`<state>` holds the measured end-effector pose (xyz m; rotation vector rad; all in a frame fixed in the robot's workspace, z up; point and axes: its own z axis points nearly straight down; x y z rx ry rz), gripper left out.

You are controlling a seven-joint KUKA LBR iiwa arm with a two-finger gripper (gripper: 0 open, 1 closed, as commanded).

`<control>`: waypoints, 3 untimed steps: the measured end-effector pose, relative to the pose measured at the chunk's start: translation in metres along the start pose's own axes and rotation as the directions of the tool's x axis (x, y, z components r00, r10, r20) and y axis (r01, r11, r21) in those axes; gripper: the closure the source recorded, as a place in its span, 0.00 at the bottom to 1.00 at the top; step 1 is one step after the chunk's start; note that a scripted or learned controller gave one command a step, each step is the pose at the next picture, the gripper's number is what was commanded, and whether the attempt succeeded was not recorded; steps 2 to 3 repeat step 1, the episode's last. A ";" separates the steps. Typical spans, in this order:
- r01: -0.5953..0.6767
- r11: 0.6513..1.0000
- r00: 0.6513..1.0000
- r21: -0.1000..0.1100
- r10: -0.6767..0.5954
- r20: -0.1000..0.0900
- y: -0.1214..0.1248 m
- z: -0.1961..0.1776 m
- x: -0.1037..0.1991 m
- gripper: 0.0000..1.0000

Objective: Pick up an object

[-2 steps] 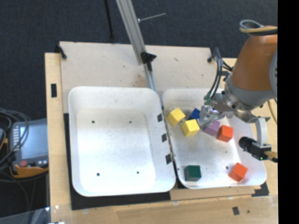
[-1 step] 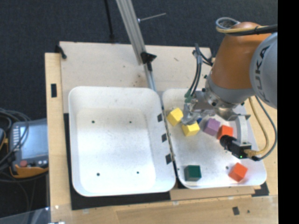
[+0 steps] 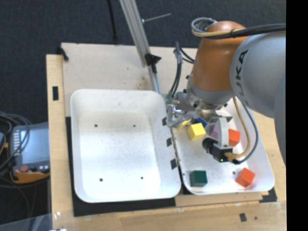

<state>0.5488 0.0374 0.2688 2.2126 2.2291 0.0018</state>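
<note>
Now the gripper (image 3: 192,119), its grasp impossible to tell beneath the wrist, is lowered among crowded blocks, so the yellow block (image 3: 196,131) could be nudged aside rather than caught.

Even, fairly bright overhead light falls on the bench (image 3: 53,129), and the left white bin (image 3: 120,143) reads almost blown out, with little surface detail beyond dark specks. Soft, short shadows sit under the arm (image 3: 240,57) in the right bin (image 3: 260,177). The dark floor (image 3: 57,13) is grainy, and the whole picture is slightly soft.
</note>
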 end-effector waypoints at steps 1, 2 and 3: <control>0.001 1.000 1.000 0.003 -0.001 0.000 -0.004 0.007 0.062 1.00; 0.001 1.000 1.000 0.003 -0.001 0.000 -0.004 0.007 0.062 1.00; 0.001 1.000 1.000 0.003 -0.001 0.000 -0.004 0.007 0.062 1.00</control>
